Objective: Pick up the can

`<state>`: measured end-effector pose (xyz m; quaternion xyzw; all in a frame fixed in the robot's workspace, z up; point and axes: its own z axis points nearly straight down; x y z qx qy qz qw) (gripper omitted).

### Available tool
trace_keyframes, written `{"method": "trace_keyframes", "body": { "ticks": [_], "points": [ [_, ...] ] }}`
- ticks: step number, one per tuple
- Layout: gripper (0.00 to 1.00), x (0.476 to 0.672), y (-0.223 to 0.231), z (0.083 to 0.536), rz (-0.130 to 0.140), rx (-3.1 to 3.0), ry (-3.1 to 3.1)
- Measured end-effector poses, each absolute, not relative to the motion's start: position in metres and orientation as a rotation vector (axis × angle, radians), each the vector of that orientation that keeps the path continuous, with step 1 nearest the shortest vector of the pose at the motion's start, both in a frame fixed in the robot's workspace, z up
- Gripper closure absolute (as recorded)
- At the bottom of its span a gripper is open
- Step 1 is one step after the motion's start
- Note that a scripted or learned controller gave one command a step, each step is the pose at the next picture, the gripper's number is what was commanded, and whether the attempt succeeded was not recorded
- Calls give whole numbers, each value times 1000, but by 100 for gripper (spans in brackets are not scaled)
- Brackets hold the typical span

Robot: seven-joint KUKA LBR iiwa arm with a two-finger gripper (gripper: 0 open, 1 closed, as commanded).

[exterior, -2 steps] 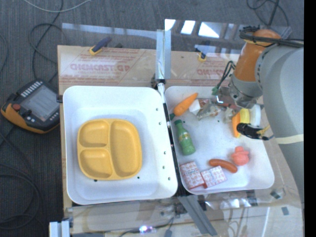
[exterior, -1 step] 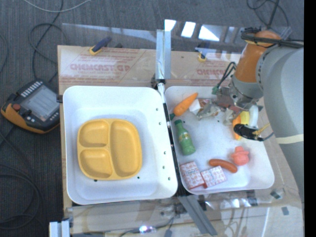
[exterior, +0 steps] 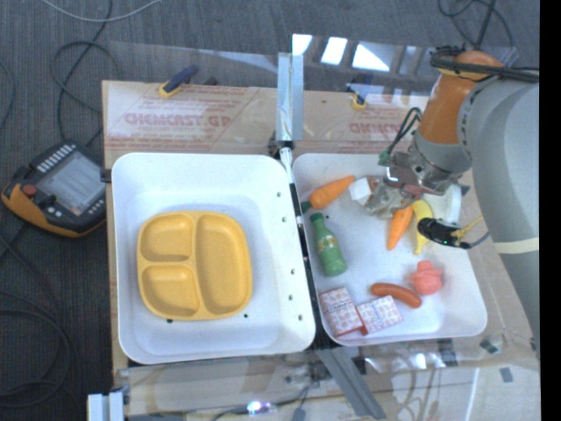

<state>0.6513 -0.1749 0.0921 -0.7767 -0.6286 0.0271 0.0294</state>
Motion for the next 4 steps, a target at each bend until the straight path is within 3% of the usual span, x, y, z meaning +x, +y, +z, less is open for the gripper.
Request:
{"method": "trace_keyframes", "body": {
  "ticks": [1, 2, 3, 4],
  "points": [
    [0, 651, -172, 93, 87, -2386, -1935],
    [100, 651, -173, 100, 89, -2388, -1940],
    [0, 650, -173, 100, 93, -2387, -1939],
    [100, 650, -173, 107, 97, -2385, -1941]
  ]
}}
